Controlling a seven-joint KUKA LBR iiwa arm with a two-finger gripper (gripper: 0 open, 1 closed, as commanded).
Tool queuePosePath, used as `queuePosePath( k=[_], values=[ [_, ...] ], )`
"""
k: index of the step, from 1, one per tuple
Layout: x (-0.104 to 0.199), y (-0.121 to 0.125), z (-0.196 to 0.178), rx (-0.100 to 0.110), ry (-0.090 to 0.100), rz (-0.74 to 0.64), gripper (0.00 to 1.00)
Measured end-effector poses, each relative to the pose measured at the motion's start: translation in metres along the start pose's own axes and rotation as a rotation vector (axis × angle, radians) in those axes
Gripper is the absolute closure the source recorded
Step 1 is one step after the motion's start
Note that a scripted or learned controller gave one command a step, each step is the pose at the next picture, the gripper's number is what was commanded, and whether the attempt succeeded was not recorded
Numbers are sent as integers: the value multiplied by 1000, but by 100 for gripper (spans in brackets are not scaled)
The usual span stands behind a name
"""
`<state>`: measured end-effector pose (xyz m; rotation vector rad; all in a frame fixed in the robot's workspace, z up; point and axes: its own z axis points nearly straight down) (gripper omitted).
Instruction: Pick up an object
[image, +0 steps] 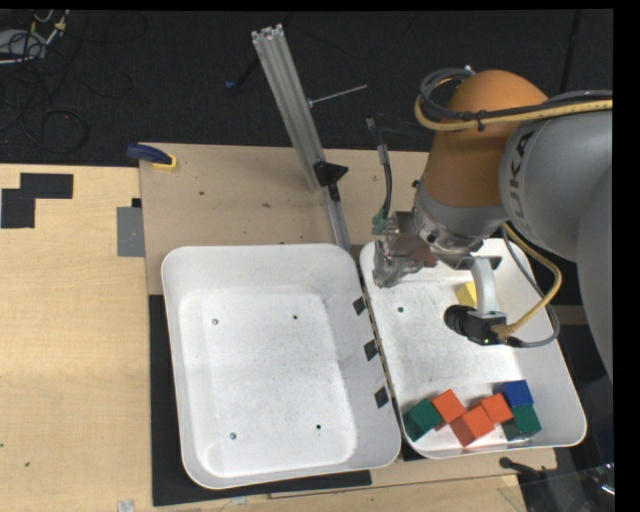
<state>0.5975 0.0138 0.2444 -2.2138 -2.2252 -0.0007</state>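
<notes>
Speckled white plastic bins (190, 300) – pale wooden bench (230, 190) – matt coloured blocks (476, 415)

The grey arm (570, 190) is seen reaching in from the right, with its jaws held over the far left part of the right bin (420, 350), close to the left bin (260, 350). A yellow block (466, 294) is partly hidden beside the wrist. Along the right bin's near edge are clustered a green block (422, 417), an orange block (449, 405), a red-orange block (472, 427), a second orange block (496, 408), a blue block (516, 393) and a second green block (522, 423).
</notes>
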Motion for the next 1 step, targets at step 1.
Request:
queuePosePath(
  k=[1],
  values=[
    [51, 5, 16, 3, -1, 2, 100]
  ],
)
